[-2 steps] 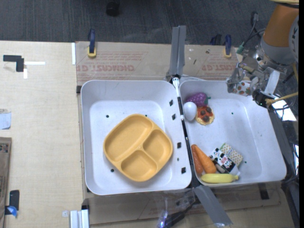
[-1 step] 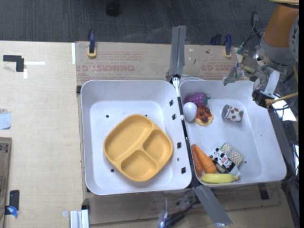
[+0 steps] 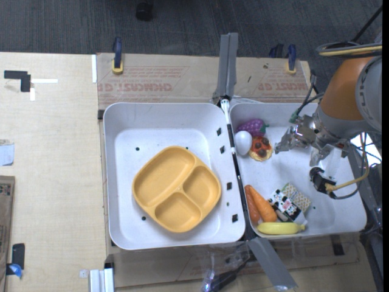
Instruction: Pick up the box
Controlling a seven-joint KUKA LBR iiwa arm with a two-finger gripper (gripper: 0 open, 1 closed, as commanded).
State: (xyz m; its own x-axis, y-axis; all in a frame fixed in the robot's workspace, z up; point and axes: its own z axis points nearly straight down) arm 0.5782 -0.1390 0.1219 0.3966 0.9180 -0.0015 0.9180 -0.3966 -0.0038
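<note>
Camera view: box [image 3: 289, 202] low in right bin [image 3: 340, 221], wedged against carrot [image 3: 259, 204] and banana [image 3: 281, 228]; gripper [image 3: 302, 140] above, jaws state indeterminate; risk: snagging neighbouring items.

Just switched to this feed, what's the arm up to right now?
The arm's gripper hangs over the right bin, near its far side, holding nothing that I can see. The box it is meant to pick up lies untouched at the bin's near end, beside the carrot and banana. The left bin holds a yellow divided plate.
</note>
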